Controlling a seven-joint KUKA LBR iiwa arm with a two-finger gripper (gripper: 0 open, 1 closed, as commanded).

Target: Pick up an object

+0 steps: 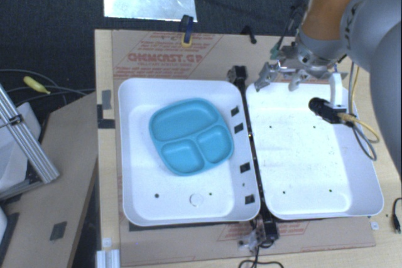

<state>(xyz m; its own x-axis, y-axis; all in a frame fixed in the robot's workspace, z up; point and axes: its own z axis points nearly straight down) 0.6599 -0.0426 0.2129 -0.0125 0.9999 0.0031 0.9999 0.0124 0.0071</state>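
From the camera view I see my tool [281,75] hanging over the far edge of the right bin [314,198], its fingers spread apart with nothing between them. The blue divided plate [190,135], the one thing to pick, lies flat in the left bin [138,198], well apart from the tool. I judge its low rim may slip the fingers. The divider between the bins [248,135] stands in the way of a low crossing.

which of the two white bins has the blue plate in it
The left shallow white bin: it holds the blue three-compartment plastic plate. The right white bin lies under the gripper.
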